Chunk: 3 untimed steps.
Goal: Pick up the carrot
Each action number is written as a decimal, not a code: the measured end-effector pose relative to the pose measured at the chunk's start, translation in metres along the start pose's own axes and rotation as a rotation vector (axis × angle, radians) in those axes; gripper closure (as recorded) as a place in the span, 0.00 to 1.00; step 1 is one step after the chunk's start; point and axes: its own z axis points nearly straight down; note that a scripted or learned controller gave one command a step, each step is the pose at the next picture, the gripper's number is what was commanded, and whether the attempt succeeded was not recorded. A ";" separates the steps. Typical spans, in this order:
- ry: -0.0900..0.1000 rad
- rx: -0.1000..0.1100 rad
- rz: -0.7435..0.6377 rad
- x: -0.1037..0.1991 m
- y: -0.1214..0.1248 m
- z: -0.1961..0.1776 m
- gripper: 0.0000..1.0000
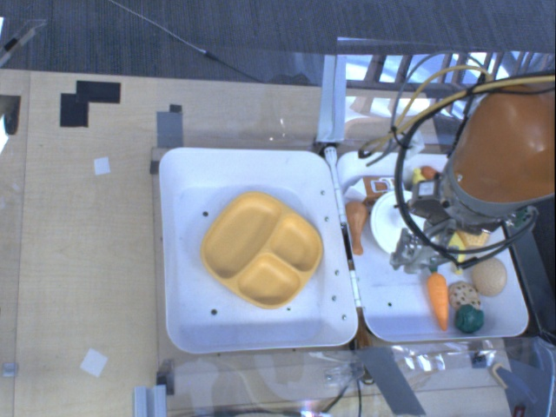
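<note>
1. Camera view, looking down at a slant: two white bins side by side. The left bin (182,320) holds a yellow divided plate (261,248); the right bin (512,324) holds the food items, and the arm (508,146) hangs over it.
2. Progress: the pick is not done. The carrot (439,301) lies on the floor of the right bin, near the front wall, thick end toward the back and tip toward the front. Nothing shows it lifted or gripped.
3. Gripper (415,254): low over the bin, beside the white round dish (387,224). Cannot tell whether it is spread or closed; the metal parts blur together at this angle.
4. Carrot relative to gripper: just in front of it and slightly to the right in the picture, near but apparently not touching. The top end sits close under the tool.
5. Neighbours: a brown speckled item (465,295), a dark green item (470,319) and a pale egg-like item (489,277) crowd the carrot's right side. A second orange piece (356,224) lies by the bin's left wall.
6. Remaining, by my judgement: centre on the carrot, descend, close, lift.
</note>
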 end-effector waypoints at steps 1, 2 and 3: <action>0.003 -0.004 0.016 0.069 -0.025 0.037 1.00; 0.000 -0.001 -0.249 0.024 -0.015 0.011 1.00; -0.001 -0.004 -0.570 -0.001 0.018 0.031 1.00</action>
